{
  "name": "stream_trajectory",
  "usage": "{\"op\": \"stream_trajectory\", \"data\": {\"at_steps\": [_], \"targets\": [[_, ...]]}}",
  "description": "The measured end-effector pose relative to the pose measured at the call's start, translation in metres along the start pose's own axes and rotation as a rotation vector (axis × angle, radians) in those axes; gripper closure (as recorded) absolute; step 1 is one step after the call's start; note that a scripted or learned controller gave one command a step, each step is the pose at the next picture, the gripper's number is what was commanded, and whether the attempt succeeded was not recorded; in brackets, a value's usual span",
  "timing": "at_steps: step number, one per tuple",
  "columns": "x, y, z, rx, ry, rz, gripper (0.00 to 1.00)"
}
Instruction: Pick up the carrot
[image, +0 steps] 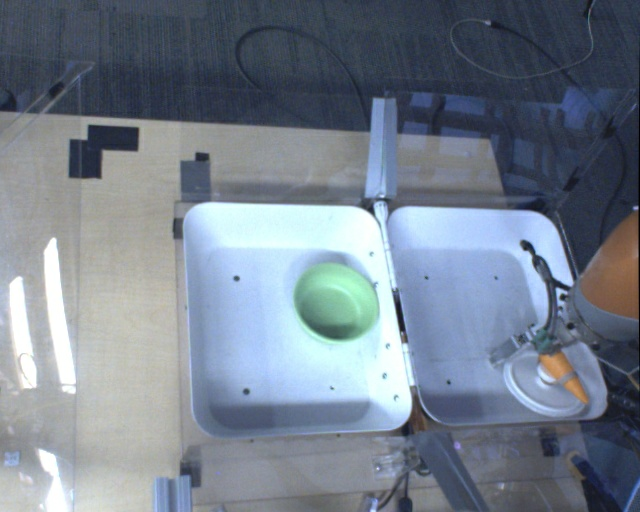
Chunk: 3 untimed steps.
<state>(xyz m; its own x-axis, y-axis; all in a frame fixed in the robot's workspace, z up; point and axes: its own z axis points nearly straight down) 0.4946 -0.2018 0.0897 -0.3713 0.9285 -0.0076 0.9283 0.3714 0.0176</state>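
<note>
Now | carrot (565, 372) lying on a white plate (525, 388) in the right bin's (450, 300) near right corner | tool (545, 343) hovering just beside its pale end, grip state unclear, cannot tell | advice: be centring over the orange body, descending straight, closing across its width.

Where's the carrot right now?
The carrot lies on a small white plate in the right bin's near right corner, just below the claw.
</note>
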Motion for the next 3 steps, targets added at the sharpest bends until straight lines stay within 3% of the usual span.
{"op": "stream_trajectory", "data": {"at_steps": [1, 2, 3], "targets": [[-0.001, 0.004, -0.012, -0.007, -0.004, -0.001, 1.0], [0.042, 0.012, -0.066, 0.013, 0.003, 0.197, 1.0], [0.041, 0.015, -0.075, 0.009, 0.001, 0.194, 1.0]]}}
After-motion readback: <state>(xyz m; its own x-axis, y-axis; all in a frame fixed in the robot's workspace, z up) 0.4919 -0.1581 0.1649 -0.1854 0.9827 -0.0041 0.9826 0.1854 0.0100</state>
